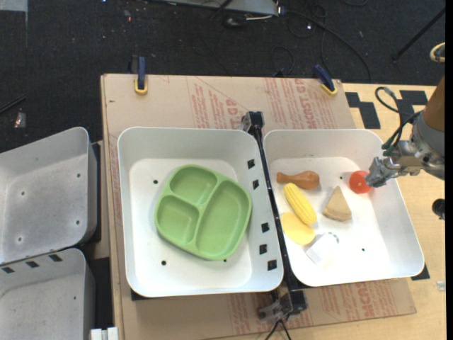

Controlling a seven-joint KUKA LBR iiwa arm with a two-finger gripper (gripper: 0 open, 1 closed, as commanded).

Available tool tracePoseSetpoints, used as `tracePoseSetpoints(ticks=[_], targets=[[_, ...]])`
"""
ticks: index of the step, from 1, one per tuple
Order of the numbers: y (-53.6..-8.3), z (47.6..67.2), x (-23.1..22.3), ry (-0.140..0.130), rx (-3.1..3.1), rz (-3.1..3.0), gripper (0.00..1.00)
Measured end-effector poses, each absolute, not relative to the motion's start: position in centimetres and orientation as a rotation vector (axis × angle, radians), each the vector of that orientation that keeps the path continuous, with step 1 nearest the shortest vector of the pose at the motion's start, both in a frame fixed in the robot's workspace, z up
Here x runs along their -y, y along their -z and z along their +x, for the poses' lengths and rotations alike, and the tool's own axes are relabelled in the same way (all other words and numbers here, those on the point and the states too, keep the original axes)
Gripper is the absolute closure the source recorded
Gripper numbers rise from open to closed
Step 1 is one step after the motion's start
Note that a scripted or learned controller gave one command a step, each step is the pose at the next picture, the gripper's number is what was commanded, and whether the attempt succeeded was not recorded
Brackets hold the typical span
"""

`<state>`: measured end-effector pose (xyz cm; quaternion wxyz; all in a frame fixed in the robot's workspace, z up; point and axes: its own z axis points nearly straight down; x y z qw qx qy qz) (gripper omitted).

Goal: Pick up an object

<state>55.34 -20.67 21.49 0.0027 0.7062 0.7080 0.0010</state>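
The right bin holds a small red tomato, a brown drumstick, a yellow corn cob, a tan wedge of bread, a flat yellow piece and a small white item. My gripper hangs over the bin's right side, its tip right beside the tomato. The view does not show a thing between its fingers.
A green divided plate lies in the left bin. A black divider with clamps runs between the bins. Two spare white trays sit off the bench at the left. Cables trail near the arm at the right.
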Motion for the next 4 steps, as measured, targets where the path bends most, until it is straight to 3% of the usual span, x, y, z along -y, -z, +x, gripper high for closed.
tracePoseSetpoints(ticks=[1, 4], targets=[[-27.6, 55.6, 21.3, -0.003, -2.22, 2.215, 1.0], [-24.3, 56.5, 6.6, 0.001, -2.228, 2.216, 1.0]])
